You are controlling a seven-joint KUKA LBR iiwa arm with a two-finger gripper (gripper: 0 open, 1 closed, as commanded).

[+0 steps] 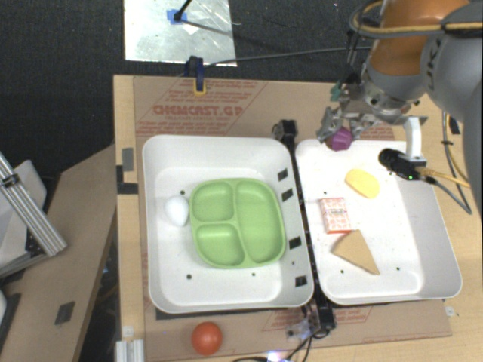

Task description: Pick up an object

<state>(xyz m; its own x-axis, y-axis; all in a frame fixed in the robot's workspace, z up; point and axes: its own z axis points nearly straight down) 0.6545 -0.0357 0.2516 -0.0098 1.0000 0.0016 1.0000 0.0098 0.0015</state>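
Camera view: looking down at a slant on both bins, arm coming in from the right.
Arm: grey KUKA with the orange band up top right, bent down over the far edge of the right bin (434, 225).
Gripper: the gripper (342, 134) sits above the far-left corner of the right bin, fingers closed in around a small purple object (340, 139). Pretty sure the purple thing is pinched between them and raised off the bin floor, though it's small, so take that with a grain of salt.
Right bin stuff: yellow oval object (363, 183) near the far middle, a red-and-white packet (334, 215) just left of centre, and a tan wedge (357, 252) toward the near side. All three lie apart from each other and from the gripper.
Left bin: the left bin (162, 277) holds a green divided tray (236, 222) in the middle, with a white ball (176, 210) touching the tray's left edge.
Outside the bins: an orange ball (207, 338) on the cardboard, near the left bin's front rim.
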